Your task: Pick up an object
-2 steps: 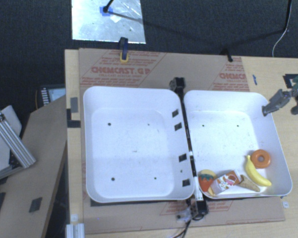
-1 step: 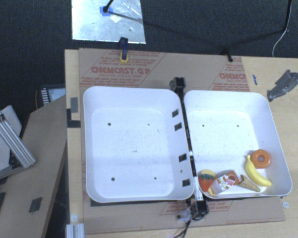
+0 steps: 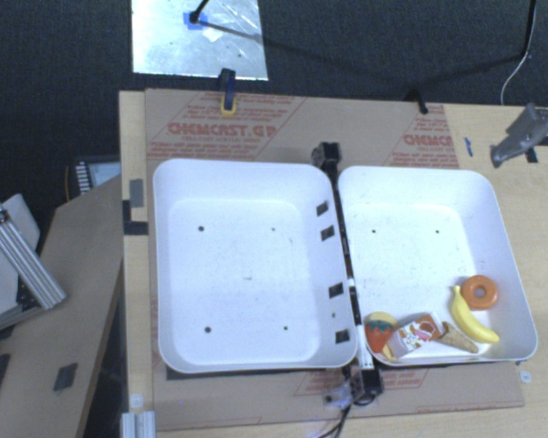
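Gripper point(image 3: 529, 133) sits at the far right edge of the camera view, above the upper right corner of the bench, well apart from both bins. It's small & grey there; whether it's spread or pressed together can't be told at this res. Nothing is seen between its tips.

Right bin point(image 3: 410, 190) holds all the objs, bunched in its near right corner. An orange donut-shaped ring point(image 3: 479, 291) lies closest to the right wall. A yellow banana point(image 3: 470, 318) curves just below & beside the ring, touching or nearly touching it. Left of the banana lies a small tan/brown piece point(image 3: 456, 338), shape unclear, and next to that a white packet w/ red print point(image 3: 416, 335), lying flat along the near wall. At the left end of the row, by the divider between the bins, sits a round red-orange item w/ a yellow top point(image 3: 379, 328), poss. a toy fruit, can't tell which.

Left bin point(image 3: 237, 176) sits just beside the right one, their walls touching along a black hinge strip w/ clips point(image 3: 336, 245). Both bins rest on a cardboard sheet point(image 3: 255, 121) w/ red lettering, on the wood bench. A shiny foil-like sheet point(image 3: 199, 24) lies on the dark floor beyond the bench, w/ a blue bit of tape on it. An aluminium rail point(image 3: 16, 254) leans in at the left edge.
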`<state>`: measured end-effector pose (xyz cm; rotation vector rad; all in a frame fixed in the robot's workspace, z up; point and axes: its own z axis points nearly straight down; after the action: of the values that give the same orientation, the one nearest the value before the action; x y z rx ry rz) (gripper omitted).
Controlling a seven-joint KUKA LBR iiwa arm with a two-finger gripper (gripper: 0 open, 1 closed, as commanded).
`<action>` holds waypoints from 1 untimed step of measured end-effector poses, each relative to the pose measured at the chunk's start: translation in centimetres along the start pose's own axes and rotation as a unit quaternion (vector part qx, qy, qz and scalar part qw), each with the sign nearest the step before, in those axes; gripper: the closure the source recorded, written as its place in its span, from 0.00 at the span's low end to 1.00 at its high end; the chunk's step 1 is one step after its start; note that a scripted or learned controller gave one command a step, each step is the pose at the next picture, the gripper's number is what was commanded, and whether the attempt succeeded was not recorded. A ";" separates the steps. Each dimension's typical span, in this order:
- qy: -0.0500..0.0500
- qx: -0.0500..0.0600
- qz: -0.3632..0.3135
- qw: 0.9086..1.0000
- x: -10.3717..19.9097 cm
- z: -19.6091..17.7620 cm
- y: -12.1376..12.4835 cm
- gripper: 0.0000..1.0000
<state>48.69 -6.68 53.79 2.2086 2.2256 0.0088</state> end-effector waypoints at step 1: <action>0.001 0.003 -0.002 1.000 7.0 0.3 0.0 0.00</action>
<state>48.68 0.36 53.50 2.2082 2.2329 0.0042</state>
